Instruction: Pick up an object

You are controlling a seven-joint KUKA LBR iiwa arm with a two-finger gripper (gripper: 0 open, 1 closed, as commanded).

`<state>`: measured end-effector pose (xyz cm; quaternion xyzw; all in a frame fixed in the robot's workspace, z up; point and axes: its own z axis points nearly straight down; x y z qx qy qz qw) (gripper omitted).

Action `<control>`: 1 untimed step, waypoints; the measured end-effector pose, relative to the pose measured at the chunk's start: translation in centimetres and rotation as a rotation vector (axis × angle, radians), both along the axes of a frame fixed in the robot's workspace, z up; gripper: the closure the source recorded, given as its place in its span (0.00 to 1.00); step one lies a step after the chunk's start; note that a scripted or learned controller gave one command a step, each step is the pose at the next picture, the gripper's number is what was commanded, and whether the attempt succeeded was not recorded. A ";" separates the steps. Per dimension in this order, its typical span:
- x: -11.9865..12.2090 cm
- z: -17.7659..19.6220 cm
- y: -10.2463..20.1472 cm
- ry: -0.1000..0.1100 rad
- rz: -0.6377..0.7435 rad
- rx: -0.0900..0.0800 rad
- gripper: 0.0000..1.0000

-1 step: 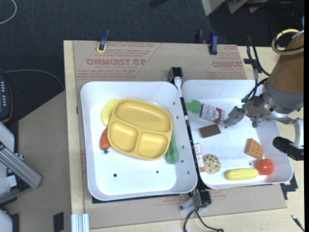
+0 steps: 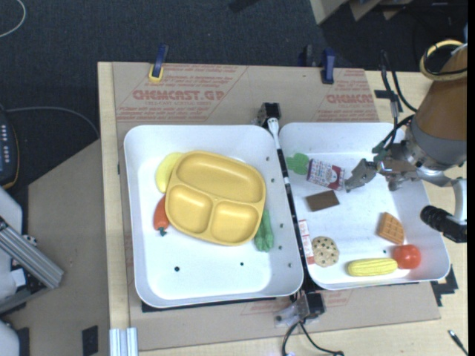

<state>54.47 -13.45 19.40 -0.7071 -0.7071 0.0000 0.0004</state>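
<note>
I'm seeing open floor running through the middle of the right bin [image 2: 439,269], between the brown square [image 2: 322,201] and the waffle [image 2: 390,228]. In the left bin [image 2: 137,221], the yellow tray [image 2: 215,197] is taking up the upper half.
</note>
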 end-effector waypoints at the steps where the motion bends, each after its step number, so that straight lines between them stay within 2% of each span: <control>1: 0.0 -4.2 0.1 0.004 0.000 0.001 0.00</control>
